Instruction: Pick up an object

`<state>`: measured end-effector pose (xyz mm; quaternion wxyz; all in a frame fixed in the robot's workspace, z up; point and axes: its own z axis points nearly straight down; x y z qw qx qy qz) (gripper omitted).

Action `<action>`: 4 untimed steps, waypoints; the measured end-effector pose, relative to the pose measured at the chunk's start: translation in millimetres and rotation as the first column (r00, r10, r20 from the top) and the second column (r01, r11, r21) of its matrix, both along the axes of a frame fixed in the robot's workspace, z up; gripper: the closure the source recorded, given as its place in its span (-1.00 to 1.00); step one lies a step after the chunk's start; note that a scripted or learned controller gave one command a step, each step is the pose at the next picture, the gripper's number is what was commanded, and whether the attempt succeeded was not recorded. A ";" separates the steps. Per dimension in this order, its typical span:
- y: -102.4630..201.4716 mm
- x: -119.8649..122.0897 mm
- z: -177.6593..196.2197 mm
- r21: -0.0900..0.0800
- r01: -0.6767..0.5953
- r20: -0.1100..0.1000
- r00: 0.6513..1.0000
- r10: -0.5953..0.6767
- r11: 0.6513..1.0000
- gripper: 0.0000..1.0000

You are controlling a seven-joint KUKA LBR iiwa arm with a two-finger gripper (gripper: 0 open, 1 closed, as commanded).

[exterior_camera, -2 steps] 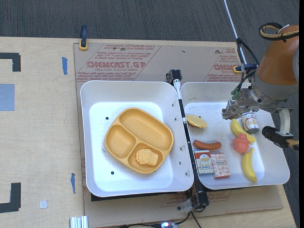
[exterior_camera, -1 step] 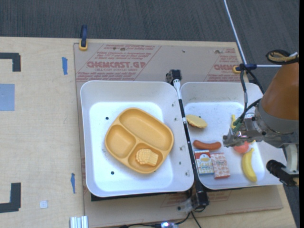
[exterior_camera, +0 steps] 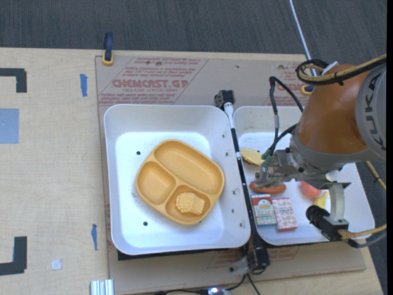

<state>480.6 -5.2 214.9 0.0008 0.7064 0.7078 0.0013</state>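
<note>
The claw (exterior_camera: 268,176) hangs low over the right bin (exterior_camera: 253,131), near that bin's left wall, and the wrist hardware crowds it so closely that I cannot tell whether it is wide or narrow, or whether it grips anything. Just below it in the view, touching or nearly touching its tip, lies a red toy sausage (exterior_camera: 271,189), stretched roughly crosswise on the white floor. A pale yellow rounded food piece (exterior_camera: 251,157) sits just up and left of the claw, close to the wall between the bins. To the right of the sausage an orange-pink piece (exterior_camera: 311,190) shows partly from under the arm (exterior_camera: 334,121), whose orange band bulks over the bin's right half. Toward the near rim lies a small red-and-white printed carton (exterior_camera: 275,214), flat, near the sausage but apart from it. The left bin (exterior_camera: 123,165) holds a yellow-orange three-compartment plate (exterior_camera: 184,165), with a yellow waffle-like toy piece (exterior_camera: 189,203) in its small near compartment. Both bins rest on a brown sheet with red lettering (exterior_camera: 153,82), laid on the pale wooden worktop (exterior_camera: 49,165).
</note>
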 end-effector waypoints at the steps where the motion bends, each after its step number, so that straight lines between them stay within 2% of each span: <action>1: -0.4 1.6 10.3 -0.001 0.001 0.004 1.000 -0.001 1.000 1.00; 2: -51.2 -1.5 -17.6 0.000 0.003 -0.005 1.000 -0.003 1.000 1.00; 3: -50.8 -1.2 -17.5 0.000 0.003 -0.004 1.000 -0.003 1.000 -1.00; 4: -99.4 91.7 -128.7 -0.003 0.003 0.002 1.000 -0.003 1.000 -1.00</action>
